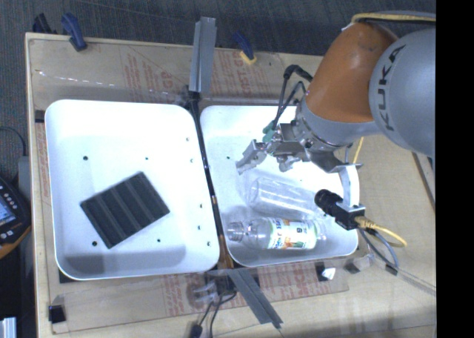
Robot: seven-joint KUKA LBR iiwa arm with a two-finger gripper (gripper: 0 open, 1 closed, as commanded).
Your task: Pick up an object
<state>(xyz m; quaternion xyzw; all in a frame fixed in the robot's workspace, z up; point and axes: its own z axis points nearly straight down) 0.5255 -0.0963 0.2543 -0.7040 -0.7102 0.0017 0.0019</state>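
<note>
I reach in from the right, my grey arm with its orange band (pixel 348 77) bent over the far part of the right-hand shallow white bin (pixel 222 173). My wrist tips down and to the left, so my two-finger gripper (pixel 255 155) hangs low over the middle of that bin, its metal fingers (pixel 250 157) pointing left toward the divider between the bins. I cannot tell whether my jaws are parted or closed: they are small, pale and blur into the white floor, and I cannot make out anything between them.

Just on the near side of my fingers lies a clear plastic cup (pixel 285 194) on its side, long axis running left to right with a slight tilt; it is see-through and hard to trace against the bin, and I cannot tell which end is its mouth. Nearer still, along the near wall, lies a clear plastic bottle with a green and orange label (pixel 278 234), also on its side, long axis left to right, its neck and cap toward the left. A black cylindrical part (pixel 333 208) on my cabling covers the cup's right end.

My wrist body hides the far right corner of this bin.

In the left-hand white bin (pixel 67 129) a dark ribbed rectangular pad (pixel 124 208) lies flat, turned at a slant, toward the near left.
</note>
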